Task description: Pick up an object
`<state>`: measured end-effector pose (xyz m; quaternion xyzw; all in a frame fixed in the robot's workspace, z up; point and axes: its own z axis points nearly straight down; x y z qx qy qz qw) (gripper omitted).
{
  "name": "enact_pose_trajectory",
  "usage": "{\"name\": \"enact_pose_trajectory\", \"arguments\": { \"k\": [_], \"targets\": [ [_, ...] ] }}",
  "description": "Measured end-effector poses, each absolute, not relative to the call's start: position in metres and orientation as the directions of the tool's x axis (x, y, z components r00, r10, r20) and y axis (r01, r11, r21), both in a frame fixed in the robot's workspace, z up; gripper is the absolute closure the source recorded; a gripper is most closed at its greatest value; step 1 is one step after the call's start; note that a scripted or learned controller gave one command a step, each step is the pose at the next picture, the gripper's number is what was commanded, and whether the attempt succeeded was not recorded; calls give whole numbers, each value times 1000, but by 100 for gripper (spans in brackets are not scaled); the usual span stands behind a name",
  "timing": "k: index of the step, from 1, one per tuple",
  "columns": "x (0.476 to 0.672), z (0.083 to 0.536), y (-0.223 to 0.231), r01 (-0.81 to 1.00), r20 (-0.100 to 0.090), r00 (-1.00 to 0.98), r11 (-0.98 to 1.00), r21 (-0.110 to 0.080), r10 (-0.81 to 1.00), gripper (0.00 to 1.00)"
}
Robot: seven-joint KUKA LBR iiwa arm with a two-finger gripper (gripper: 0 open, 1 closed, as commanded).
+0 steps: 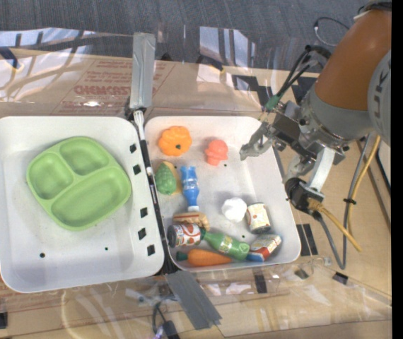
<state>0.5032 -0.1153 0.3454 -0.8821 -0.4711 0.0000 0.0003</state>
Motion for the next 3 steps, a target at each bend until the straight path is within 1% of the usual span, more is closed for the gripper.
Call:
{"name": "enact_pose_trajectory", "arguments": {
  "k": [1, 2, 3],
  "targets": [
    [503, 302, -28, 878, -2, 479, -479, -5, 878, 0],
    [503, 302, -28, 877, -2, 480, -480, -5, 877, 0],
    [523, 189, -57, 839, -4, 544, -544, -8, 839, 0]
  ]
}}
